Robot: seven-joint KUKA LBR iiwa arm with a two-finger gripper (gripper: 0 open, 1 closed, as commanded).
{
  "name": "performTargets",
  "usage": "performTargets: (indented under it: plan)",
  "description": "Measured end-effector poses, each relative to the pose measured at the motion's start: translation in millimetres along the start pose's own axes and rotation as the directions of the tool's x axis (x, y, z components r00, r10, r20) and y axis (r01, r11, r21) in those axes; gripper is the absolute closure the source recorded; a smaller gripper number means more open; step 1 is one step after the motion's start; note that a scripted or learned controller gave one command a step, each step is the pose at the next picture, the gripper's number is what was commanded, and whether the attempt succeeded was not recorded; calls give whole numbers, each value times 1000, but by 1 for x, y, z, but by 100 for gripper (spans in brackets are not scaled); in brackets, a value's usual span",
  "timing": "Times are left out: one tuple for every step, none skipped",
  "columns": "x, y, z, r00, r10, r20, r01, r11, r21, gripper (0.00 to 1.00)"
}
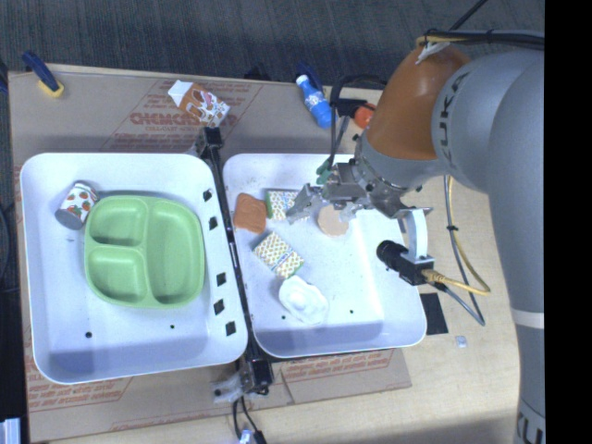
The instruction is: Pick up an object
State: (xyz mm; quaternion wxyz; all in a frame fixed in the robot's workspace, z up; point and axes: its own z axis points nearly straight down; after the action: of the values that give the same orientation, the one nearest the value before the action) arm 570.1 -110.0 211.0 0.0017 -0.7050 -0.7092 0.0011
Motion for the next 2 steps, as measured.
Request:
performTargets:
  plan:
    - [-2,-59,120,1000,-1,0,1,1000,1,0]
    - [-3,-58,110,1000,-6,0,6,1000,2,100]
